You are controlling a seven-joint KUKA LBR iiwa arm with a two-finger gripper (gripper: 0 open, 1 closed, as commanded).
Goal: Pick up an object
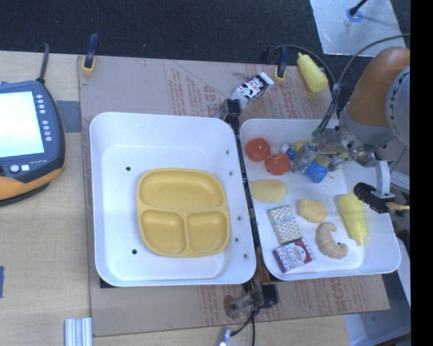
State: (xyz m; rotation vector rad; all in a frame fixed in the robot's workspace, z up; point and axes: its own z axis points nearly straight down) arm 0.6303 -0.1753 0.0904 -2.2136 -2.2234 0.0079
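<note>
Gripper (pixel 312 157), state unclear, hovers over blue object (pixel 316 171) beside tomatoes (pixel 268 156).

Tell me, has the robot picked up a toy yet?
Not yet, it seems. Done: the gripper has reached into the right bin, down near a small blue toy and a red tomato. In hand: nothing visibly held; the fingers are too cluttered to read. Left: grabbing and lifting one thing. The croissant, yellow bottle and the rest all lie in the bin.
</note>
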